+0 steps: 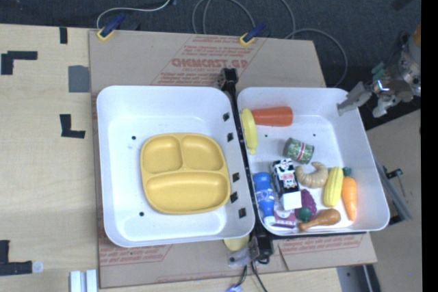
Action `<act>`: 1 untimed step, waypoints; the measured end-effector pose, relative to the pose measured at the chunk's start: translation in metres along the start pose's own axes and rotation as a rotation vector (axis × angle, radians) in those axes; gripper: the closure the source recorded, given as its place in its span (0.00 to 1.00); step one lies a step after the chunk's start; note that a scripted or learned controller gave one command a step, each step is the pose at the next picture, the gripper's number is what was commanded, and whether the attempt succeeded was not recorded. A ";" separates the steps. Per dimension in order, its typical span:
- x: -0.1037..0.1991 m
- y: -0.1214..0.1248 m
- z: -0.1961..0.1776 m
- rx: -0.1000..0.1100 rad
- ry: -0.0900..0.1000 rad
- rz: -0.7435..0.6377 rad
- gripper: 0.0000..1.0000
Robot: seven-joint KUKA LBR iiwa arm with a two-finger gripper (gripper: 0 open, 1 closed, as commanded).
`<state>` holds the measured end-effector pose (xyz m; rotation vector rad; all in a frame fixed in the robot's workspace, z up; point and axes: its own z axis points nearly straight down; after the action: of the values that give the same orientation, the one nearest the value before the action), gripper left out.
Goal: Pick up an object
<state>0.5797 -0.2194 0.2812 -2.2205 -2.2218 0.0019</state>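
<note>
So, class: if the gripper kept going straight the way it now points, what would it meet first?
The gripper points left over the right bin's rim; the orange cylinder probably comes first, though height is unclear.

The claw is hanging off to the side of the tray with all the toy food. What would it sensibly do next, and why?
Probably swing left over the right bin: the gripper sits beyond that bin's upper right corner, holding nothing, while the toys, such as the orange cylinder, all lie inside.

A light wooden bench (41, 167) bears a brown cardboard sheet (198, 58) with red print. Two white bins lie on the sheet: the left bin (113, 167) and the right bin (366, 167). Yellow-and-blue clips (108, 27), probably clamps, grip the sheet's far edge.
</note>
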 end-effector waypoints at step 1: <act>0.047 0.067 0.159 0.009 0.005 -0.006 0.00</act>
<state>0.6462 -0.1723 0.1218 -2.2070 -2.2211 0.0070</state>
